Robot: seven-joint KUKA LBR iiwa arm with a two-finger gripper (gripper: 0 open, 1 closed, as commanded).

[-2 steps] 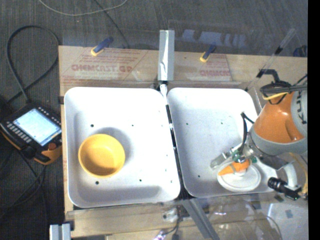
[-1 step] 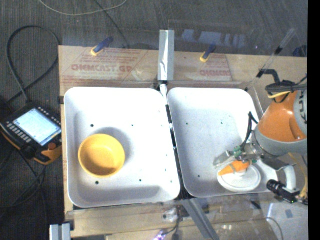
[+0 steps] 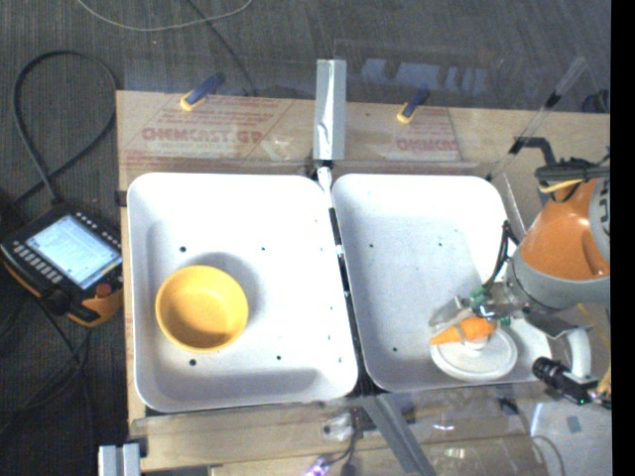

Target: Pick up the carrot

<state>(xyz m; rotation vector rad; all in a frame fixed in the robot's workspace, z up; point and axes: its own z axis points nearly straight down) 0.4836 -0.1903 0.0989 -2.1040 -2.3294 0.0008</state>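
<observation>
Two white bins sit side by side on the desk (image 3: 139, 142), and I am watching the right bin (image 3: 417, 226), where all the action is. My arm (image 3: 566, 251) reaches in from the right edge of the frame, its orange band bulking over the bin's right wall, and the tool (image 3: 474, 315) is down in the lower right corner of that bin. The carrot (image 3: 464, 332) lies there too, a small orange wedge with its thin end pointing left, resting on a white plate (image 3: 476, 357) that sits against the bin's front right corner. The tool is right on top of the carrot's thick end, touching or very nearly so, which I judge to be the grasp itself or the instant around it. Whether the tool is clenched on the carrot or released I cannot tell from up here (the wrist hides the tips, and the greenish bits around them blur together). The plate lifts the carrot slightly off the bin floor, so I would guess the approach comes from above rather than from the side, with the near wall leaving little room. Over in the left bin (image 3: 238, 216), a yellow bowl (image 3: 202, 307) sits at lower left, well apart from all this. A teach pendant (image 3: 64, 256) lies off the desk at the frame's left edge.
</observation>
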